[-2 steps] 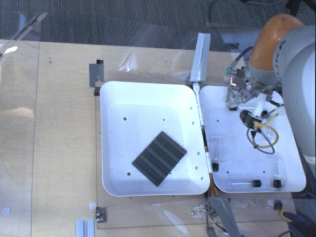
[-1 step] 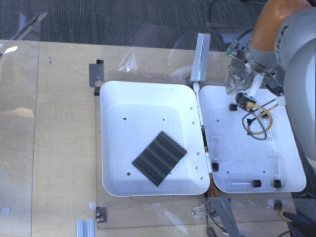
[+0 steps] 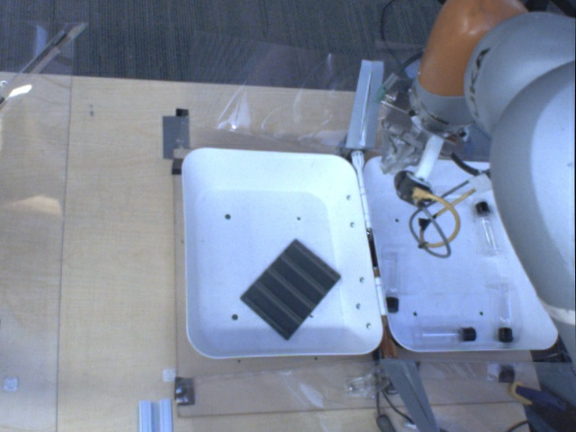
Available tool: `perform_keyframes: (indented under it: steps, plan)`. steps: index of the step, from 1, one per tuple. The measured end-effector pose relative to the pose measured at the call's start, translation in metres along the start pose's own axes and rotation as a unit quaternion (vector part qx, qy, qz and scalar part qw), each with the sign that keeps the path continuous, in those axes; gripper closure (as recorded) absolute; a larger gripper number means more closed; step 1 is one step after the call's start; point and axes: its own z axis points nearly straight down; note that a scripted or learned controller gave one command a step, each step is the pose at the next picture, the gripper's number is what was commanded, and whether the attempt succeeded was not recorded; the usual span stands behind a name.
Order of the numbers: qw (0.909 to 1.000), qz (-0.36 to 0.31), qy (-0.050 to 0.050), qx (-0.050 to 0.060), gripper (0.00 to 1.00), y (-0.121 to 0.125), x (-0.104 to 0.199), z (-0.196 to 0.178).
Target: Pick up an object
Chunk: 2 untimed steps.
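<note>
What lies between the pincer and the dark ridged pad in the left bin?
In the camera view, the pincer and the dark ridged pad are separated by bare white bin floor and the two bins' adjoining rims.

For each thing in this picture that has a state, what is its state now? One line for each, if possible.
dark ribbed pad: lying flat in the left bin, turned at a diagonal, untouched.
left bin: holds the pad.
right bin: partly covered by the arm.
gripper: over the far corner of the right bin, nothing visibly held.
arm: reaching in over the right bin.
cable loop: hanging below the gripper over the right bin.
</note>
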Motion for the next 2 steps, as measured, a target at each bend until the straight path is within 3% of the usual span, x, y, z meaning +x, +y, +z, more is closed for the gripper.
perform_keyframes:
  steps: [1, 2]
  plan:
    - [1.0000, 0.000, 0.000, 0.000, 0.00, 0.000, 0.000, 0.000]
    - [0.9933, -0.116, 0.000, 0.000, 0.00, -0.122, -0.110, 0.018]
